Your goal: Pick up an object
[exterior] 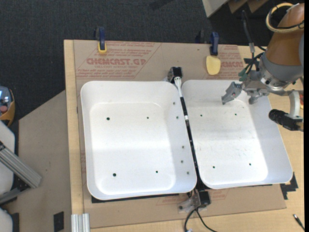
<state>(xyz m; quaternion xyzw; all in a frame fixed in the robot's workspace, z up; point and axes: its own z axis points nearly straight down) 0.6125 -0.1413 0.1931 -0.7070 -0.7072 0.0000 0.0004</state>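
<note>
My gripper (241, 96) hangs over the far right part of the right white bin (231, 173), below the grey wrist with its orange band. Its two grey fingers (230, 94) are spread apart, so it is open, and nothing sits between them. I see only small dark dots on the floor of the right bin and of the left white bin (96, 173). A pale yellow piece (213, 65) lies on the board just beyond the right bin, to the upper left of the gripper.
A black strip (186, 124) runs between the two bins, ending in a black fitting (175, 73) at the far end. Blue clamps (100, 35) hold the brown board (120, 59) at its far edge. Cables (195, 207) sit at the near edge.
</note>
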